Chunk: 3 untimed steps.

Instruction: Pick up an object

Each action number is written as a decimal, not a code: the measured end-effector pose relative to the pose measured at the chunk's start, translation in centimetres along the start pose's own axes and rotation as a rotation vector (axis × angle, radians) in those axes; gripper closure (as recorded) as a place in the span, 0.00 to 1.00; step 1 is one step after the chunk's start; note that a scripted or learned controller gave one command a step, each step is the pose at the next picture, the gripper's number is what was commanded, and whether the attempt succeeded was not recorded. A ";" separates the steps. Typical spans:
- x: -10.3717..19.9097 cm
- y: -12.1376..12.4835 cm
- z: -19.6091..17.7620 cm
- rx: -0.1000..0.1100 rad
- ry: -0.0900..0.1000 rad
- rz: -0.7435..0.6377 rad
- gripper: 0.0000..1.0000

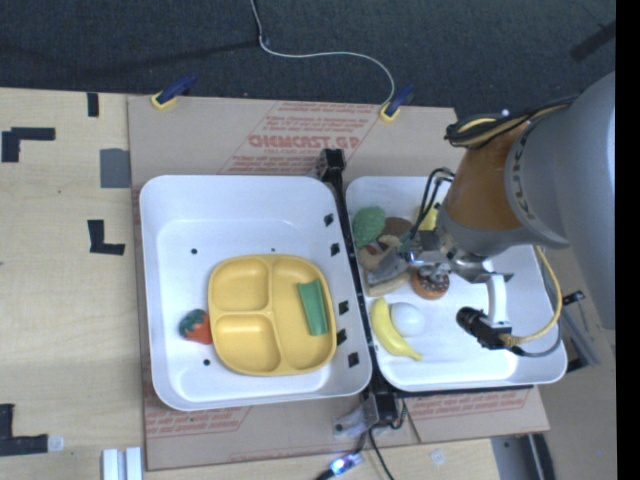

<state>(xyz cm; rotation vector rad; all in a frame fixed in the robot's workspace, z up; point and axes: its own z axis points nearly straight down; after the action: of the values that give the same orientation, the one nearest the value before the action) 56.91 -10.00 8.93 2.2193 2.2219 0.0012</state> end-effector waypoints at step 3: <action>0.4 0.9 -5.6 -0.001 0.001 -0.001 1.00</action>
<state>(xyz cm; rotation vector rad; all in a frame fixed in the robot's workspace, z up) 57.75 -9.62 14.56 2.2181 2.2232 0.0027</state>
